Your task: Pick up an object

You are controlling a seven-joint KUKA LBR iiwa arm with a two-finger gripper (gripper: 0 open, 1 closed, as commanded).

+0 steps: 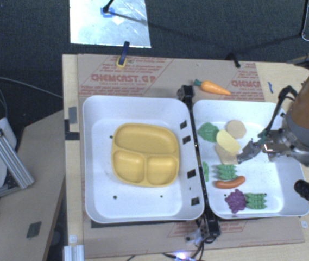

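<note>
Gripper point(245, 152) sits low in the right bin point(290, 200), its tip beside the yellow block point(227, 142). I cannot tell how it is set. I see a yellow tray point(145, 154) in the left bin point(97, 145).

A robotics lab: cardboard-topped bench point(143, 72), aluminium framing point(2, 151), loose cables point(13, 83) and toy food in white bins point(94, 162).

Bench point(45, 145): pale wood, a printed cardboard sheet point(159, 75) lying on it.
On the cardboard: two white bins, left point(97, 162) and right point(290, 200), touching side by side; a toy carrot point(213, 87) behind the right bin.
</note>
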